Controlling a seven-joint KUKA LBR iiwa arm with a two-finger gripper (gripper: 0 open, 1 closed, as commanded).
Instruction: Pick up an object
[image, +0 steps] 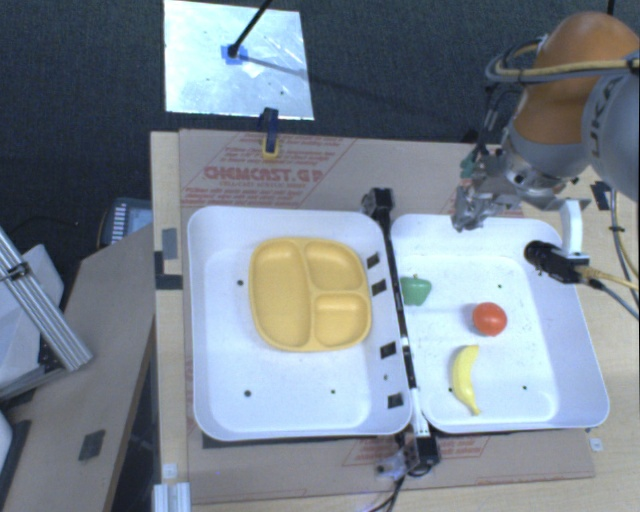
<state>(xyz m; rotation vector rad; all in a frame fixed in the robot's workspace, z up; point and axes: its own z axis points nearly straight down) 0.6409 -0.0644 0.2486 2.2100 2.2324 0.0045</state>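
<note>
Starting at the left, we see the left bin (215, 400) carrying a yellow divided plate (308, 293), which lies flat near its middle. A row of black clips (385, 290) marks the seam where the two bins meet on the worktop (330, 165).

Crossing that seam into the right bin (570, 370), we find three candidates for picking. A small green item (415, 290) sits just beside the seam. To its right and a little nearer lies a red tomato-like ball (489, 318). Nearer still, between those two, lies a yellow banana (465, 377), its long axis running roughly far to near. All three are apart from each other.

The end effector (468, 215) hangs over the far left corner of the right bin, well apart from every object and holding nothing; we cannot tell how wide it stands.

We judge the approach is not yet begun. To do it well, we would choose one target, centre directly above it, and for the banana close across its narrow width. The ball may roll if nudged off-centre.
</note>
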